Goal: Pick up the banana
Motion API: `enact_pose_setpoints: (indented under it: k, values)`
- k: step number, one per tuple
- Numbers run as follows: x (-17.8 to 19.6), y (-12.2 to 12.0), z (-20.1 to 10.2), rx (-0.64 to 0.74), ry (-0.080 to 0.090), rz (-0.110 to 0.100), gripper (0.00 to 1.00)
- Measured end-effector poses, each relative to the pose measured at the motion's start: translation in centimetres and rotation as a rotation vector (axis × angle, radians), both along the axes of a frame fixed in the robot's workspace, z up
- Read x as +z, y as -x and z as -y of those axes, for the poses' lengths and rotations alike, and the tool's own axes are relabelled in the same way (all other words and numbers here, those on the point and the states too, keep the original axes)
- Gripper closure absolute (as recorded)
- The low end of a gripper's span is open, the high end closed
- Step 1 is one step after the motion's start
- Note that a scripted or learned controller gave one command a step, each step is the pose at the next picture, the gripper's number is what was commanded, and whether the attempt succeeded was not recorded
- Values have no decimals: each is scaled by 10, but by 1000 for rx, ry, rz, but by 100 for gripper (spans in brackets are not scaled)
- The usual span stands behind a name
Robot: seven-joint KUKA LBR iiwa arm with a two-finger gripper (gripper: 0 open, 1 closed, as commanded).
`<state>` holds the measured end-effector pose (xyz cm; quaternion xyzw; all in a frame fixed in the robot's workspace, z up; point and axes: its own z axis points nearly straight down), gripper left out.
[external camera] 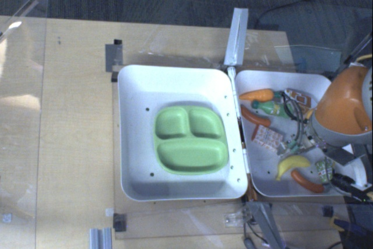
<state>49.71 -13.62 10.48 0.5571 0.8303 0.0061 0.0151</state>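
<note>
Toward the front edge of the right bin (263, 186) lies the banana (289, 165), its long axis slanting from a lower-left tip up to the right, curved side upward, just beside a red sausage (307, 181) at the front right. A carrot (257, 95) sits near the back edge. Left bin (134, 125) holds a green divided plate (190, 139). Arm (345, 107) hangs over the right bin's right side.

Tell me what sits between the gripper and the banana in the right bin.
Nothing visible lies on top of the banana, near the front of the right bin. A red sausage-like item touches its lower side, and a patterned packet lies just behind. The arm hides the gripper.
</note>
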Motion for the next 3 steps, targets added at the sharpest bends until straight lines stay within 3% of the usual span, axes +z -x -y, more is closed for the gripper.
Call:
enact_pose_setpoints:
  k: [1,2,3]
  values:
    - [0,0,0,0,0,0,0]
    - [-13,4,3,188,0,-14,0]
    - [0,0,3,187,5,0,100]
